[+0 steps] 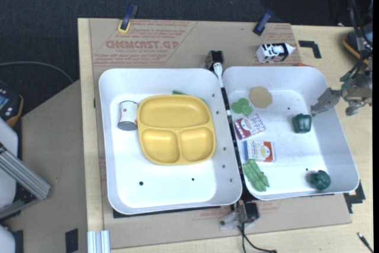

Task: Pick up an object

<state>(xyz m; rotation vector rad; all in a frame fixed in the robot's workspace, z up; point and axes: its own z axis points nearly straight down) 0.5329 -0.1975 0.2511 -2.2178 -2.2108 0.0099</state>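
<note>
The right bin (337, 145) holds several small items: a tan round disc (260, 97), a light green leafy piece (240, 106), a red-and-white packet (249, 125), a small carton (260, 151), a green pod (256, 175), a green pepper (301, 122) and a dark green broccoli (320, 179). My gripper (336, 100) hangs over the right bin's right rim, up and to the right of the pepper, and nothing shows in its grasp.
The left bin (118, 175) carries a yellow divided plate (176, 128), with a small can (127, 115) at its left. A black-and-white carton (275, 52) lies on the bench behind the right bin. Clamps sit along the board's far edge.
</note>
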